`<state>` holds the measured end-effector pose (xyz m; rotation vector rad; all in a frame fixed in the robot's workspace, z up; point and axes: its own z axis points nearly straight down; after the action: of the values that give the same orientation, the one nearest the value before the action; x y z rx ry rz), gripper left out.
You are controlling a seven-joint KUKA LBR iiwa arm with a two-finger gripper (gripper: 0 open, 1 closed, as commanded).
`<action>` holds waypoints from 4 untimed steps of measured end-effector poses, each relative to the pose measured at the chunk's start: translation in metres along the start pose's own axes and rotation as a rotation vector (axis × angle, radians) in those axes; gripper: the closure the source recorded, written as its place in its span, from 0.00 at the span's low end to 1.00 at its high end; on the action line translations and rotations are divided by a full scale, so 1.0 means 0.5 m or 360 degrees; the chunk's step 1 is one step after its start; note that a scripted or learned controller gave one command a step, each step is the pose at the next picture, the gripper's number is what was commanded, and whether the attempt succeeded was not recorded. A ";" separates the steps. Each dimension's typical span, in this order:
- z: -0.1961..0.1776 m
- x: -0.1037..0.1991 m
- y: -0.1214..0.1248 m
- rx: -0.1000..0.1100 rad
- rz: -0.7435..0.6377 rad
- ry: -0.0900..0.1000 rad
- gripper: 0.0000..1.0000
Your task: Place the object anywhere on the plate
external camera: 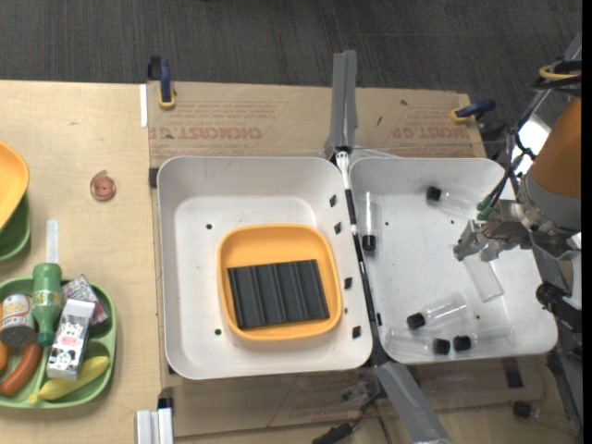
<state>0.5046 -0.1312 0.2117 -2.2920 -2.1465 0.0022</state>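
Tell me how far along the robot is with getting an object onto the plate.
Nothing looks done yet: the orange plate in the left bin carries only a dark ribbed block. In hand: the pincer is over the right bin, close to a clear vial; a grip isn't discernible. Left: securing a vial, carrying it across, setting it down.

We can read red print, upside down, on the flat brown cardboard sheet [314, 123] lying under the two bins: "CHEMCAST GP" at its left and again, partly, at its right. Labels on the small packets at far left are too small for us.
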 end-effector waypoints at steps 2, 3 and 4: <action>-0.012 -0.141 0.313 -0.0005 -0.0684 -0.0005 1.00; -0.137 -0.161 0.321 -0.0007 -0.1035 -0.0007 1.00; -0.302 -0.160 0.321 -0.0008 -0.1392 -0.0008 1.00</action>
<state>0.6600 -0.2217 0.3626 -1.1697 -2.9212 0.0013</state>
